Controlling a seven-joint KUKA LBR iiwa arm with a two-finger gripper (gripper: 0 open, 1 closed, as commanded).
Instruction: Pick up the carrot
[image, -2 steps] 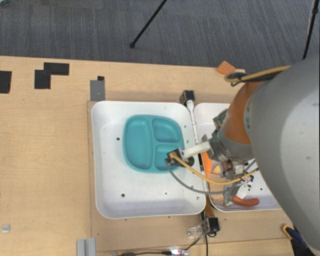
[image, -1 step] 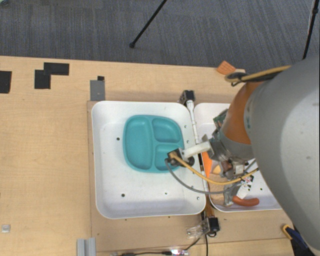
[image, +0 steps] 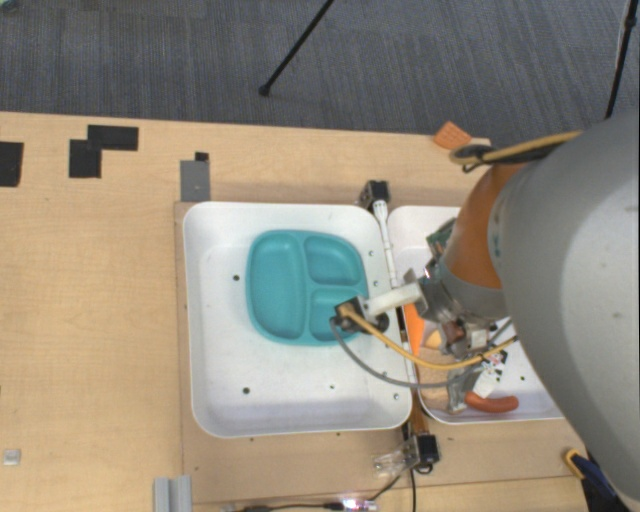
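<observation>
Orange and slim, the carrot (image: 411, 330) lies in the right bin (image: 420, 232) beside the dividing wall, under the hand (image: 455, 340), whose state I cannot tell. Probably light, stiff, smooth; grip mid-length.

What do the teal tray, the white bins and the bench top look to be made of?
Teal tray: probably moulded plastic, matte to satin; uniform colour, rounded compartment walls.
White bins: likely thin formed plastic, slightly glossy; soft rounded corners, smooth shallow walls.
Bench top: looks like light wood or wood-look laminate, matte; faint grain, though real wood cannot be confirmed.
</observation>
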